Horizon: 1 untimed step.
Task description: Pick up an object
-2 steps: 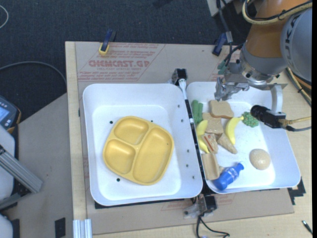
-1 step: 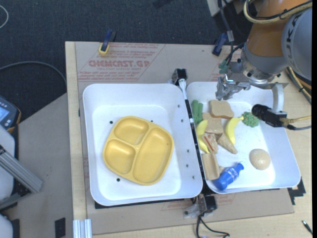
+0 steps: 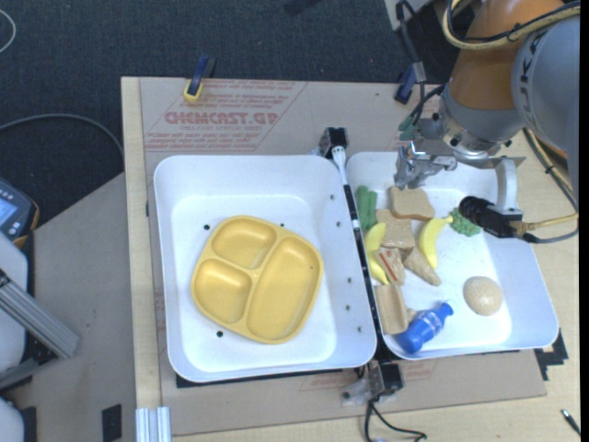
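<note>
The grey arm with its orange band (image 3: 502,26) reaches over the right white bin (image 3: 525,325). Its gripper (image 3: 411,175) hangs at that bin's far edge, just above a tan bread slice (image 3: 411,204); nothing sits between its jaws. The left bin (image 3: 175,247) holds a yellow divided plastic plate (image 3: 258,277).

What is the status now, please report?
Gripper low over right bin, above bread slice. Nothing seen held. Banana and sandwich pieces crowd beside it.
</note>
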{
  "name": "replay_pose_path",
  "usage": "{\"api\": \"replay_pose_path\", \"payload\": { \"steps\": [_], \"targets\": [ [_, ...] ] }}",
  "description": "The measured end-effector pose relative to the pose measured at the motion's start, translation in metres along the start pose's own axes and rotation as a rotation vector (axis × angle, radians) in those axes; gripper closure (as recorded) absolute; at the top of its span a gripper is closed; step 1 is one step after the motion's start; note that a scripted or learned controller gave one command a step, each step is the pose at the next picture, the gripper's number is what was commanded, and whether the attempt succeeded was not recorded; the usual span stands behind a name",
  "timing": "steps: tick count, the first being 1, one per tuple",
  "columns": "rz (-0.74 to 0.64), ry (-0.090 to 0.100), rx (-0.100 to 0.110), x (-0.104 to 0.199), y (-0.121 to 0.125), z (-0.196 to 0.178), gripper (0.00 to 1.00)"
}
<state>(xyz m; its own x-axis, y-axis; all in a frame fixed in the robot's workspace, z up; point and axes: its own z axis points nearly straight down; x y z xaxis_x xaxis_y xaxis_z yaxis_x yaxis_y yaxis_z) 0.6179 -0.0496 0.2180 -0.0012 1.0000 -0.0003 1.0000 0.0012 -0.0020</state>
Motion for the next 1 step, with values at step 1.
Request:
{"api": "replay_pose_path", "payload": {
  "steps": [1],
  "targets": [
    [0.002, 0.001, -0.001, -0.0009, -0.0118, -0.0158, 1.0]
  ]
}}
